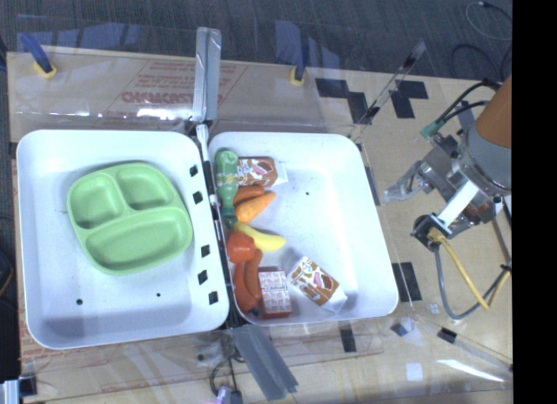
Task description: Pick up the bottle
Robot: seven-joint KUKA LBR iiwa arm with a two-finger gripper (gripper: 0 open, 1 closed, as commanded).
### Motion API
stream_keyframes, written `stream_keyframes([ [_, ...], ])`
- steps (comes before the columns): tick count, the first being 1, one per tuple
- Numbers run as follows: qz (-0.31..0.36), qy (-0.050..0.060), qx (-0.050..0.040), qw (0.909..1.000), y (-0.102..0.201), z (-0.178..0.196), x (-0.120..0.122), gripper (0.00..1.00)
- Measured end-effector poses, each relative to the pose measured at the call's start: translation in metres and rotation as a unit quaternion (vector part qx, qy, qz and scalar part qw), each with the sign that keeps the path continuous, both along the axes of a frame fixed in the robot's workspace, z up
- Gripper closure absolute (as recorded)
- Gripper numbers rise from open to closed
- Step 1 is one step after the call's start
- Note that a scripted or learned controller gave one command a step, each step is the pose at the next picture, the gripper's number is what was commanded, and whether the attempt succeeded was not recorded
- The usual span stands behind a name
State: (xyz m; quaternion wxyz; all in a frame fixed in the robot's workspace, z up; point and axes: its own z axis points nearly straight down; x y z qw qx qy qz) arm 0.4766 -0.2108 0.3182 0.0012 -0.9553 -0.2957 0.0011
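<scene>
Near the bottom edge of the view, a grey metal bracket (264, 360) sits at the front of the seam between the 2 shallow white bins. At the left, the left white bin (52, 306) holds a light green plastic plate with 3 compartments (130, 217), lying flat toward the back half. Next comes the right white bin (370, 245), whose items crowd along its left wall. At the back of that row lies the green plastic bottle (226, 182), its length running along the wall, with a small printed snack packet (258, 170) touching it on the right. Just in front are an orange toy carrot (254, 207), a yellow toy banana (264, 239) and a red toy piece (244, 272), then a red-and-white carton (274, 292) and a white-and-brown pouch (315, 282) near the front wall. Far right, outside both bins and over the bench, hangs the grey arm's gripper (409, 186); whether it is wide or narrow cannot be told. The bottle lies well apart from it, to its left, across the bin.
</scene>
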Motion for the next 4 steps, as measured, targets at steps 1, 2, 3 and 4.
stream_keyframes([
  [1,-0.14,0.003,0.0008,0.9902,0.002,-0.073,-0.001,0.0],
  [2,-0.136,0.004,0.002,0.9907,0.003,-0.063,0.0,1.0],
  [3,-0.147,0.0,-0.0001,0.9891,0.001,0.009,0.0,1.0],
  [4,-0.061,0.001,0.0008,0.9981,0.033,-0.011,0.002,1.0],
])
